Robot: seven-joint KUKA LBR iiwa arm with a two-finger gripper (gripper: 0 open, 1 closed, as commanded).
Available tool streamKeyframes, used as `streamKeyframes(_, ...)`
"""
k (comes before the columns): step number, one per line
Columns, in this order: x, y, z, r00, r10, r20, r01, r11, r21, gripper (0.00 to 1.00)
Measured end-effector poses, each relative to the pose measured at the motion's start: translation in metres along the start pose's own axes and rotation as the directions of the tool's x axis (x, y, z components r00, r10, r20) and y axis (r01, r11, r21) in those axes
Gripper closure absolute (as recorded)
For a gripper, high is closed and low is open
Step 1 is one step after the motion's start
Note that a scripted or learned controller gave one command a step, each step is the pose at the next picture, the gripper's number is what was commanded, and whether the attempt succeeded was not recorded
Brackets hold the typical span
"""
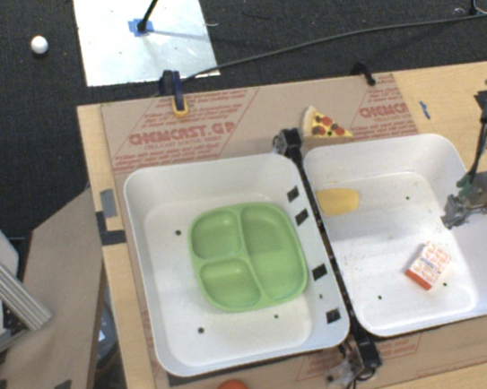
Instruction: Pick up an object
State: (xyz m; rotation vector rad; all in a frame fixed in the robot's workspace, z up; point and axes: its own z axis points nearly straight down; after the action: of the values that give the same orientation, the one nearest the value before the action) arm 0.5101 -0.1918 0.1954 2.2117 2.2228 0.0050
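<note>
The claw hangs over the right bin; I can't tell its grip. A small red-and-white packet lies just below-left of it, apart

Two white bins, one green tray, one red-and-white carton.

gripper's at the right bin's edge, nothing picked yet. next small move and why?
Probably shift the gripper a little toward the small red-and-white packet, then descend. The packet lies flat in the right bin, the nearest object, and the gripper sits off to its side, not above it.
</note>
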Motion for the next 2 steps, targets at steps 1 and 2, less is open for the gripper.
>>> streamKeyframes(1,0.0,0.001,-0.022,1.0,0.001,-0.001,-0.001,1.0,0.002,1.0)
streamKeyframes(2,0.047,0.026,-0.017,1.0,-0.005,-0.002,0.005,1.0,0.003,1.0)
